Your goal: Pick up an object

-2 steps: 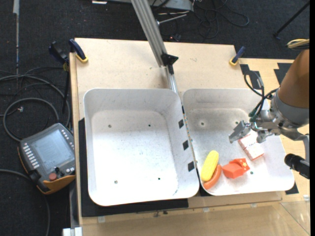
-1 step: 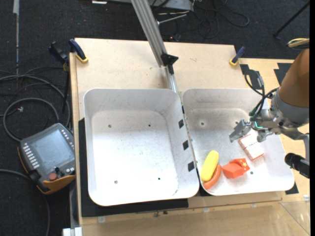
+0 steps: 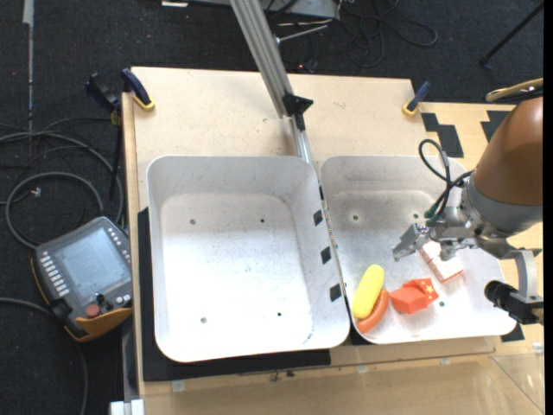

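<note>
Down in the right bin (image 3: pixel 380 180), the gripper (image 3: pixel 429 247) hangs over a white-and-red block (image 3: pixel 444 266), seemingly touching its top; how far it gapes cannot be told. Just left of that block lie an orange block (image 3: pixel 412 296) and a yellow banana-like piece (image 3: pixel 368 290).

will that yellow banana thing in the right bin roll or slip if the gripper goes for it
Probably. The yellow banana-shaped toy looks smooth and rounded, so fingers may slide off. It leans on an orange piece near the bin wall, so a push could rock or roll it.
</note>
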Controlling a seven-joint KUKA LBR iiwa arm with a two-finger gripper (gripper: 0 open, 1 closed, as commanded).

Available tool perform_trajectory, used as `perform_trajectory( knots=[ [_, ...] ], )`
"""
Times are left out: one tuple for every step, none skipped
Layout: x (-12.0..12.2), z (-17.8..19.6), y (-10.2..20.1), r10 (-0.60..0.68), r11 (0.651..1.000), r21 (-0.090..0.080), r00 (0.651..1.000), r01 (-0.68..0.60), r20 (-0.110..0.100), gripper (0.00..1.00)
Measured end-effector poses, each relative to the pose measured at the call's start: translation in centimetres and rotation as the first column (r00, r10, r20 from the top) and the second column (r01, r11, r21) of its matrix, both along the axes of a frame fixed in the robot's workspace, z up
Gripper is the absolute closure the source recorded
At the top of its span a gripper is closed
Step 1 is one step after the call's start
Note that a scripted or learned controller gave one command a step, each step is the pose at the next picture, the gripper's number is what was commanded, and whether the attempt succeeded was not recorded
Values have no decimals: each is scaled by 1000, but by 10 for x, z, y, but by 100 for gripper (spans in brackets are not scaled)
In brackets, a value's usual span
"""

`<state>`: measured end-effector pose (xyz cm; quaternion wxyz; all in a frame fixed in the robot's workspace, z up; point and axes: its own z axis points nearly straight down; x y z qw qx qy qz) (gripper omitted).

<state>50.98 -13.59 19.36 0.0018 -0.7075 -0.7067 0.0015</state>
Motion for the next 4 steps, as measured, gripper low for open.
perform_trajectory(
  knots=[
    [-8,-61,-4,-1,1000,1,1000,1,-2,0],
    [-7,-99,-3,0,1000,-1,1000,0,6,0],
    [-6,-87,-3,0,1000,-1,1000,0,8,100],
    [-15,-33,-6,2,1000,-2,1000,-2,9,100]
  ],
)
